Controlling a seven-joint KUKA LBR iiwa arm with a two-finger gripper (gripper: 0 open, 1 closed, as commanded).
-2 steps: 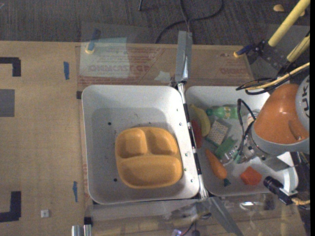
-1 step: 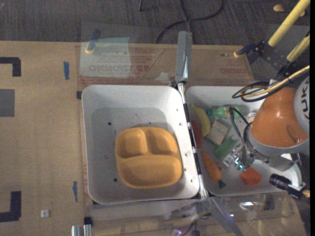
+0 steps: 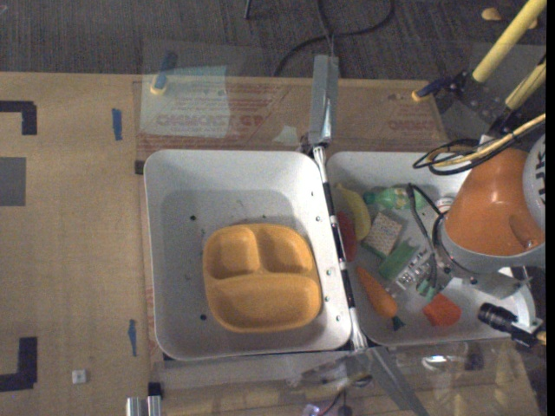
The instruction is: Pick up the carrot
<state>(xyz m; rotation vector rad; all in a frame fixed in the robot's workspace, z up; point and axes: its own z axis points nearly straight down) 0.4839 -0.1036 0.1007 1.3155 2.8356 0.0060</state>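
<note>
- Carrot (image 3: 378,294) lies in the right bin (image 3: 486,334), near its front-left corner, close to the wall shared with the left bin (image 3: 165,232). Long axis runs on a diagonal, orange body toward upper left, dark green stub toward lower right.
- Gripper (image 3: 422,274) is low in the right bin, just right of the carrot, under the arm's orange band (image 3: 490,211). Its state cannot be told from this view — the wrist hides the business end. Nothing visibly held.
- Clutter around the target: a red piece (image 3: 346,232) and a banana (image 3: 355,209) just behind it along the left wall, a green packet (image 3: 396,258) beside its upper end, an orange-red block (image 3: 442,311) to the right of its stub.
- Left bin holds a yellow divided tray (image 3: 260,277); not relevant to this step.
- Judged step: approach and alignment, grasp not yet made.
- To do it well: shift left until centred over the carrot's thick middle, turn the wrist so the closing direction crosses the long axis, not along it.
- Come down straight — the bin wall is near on the left, so keep the left side clear of it.
- Risk: catching the green packet together with the carrot, or the tapered body slipping out on closing.
</note>
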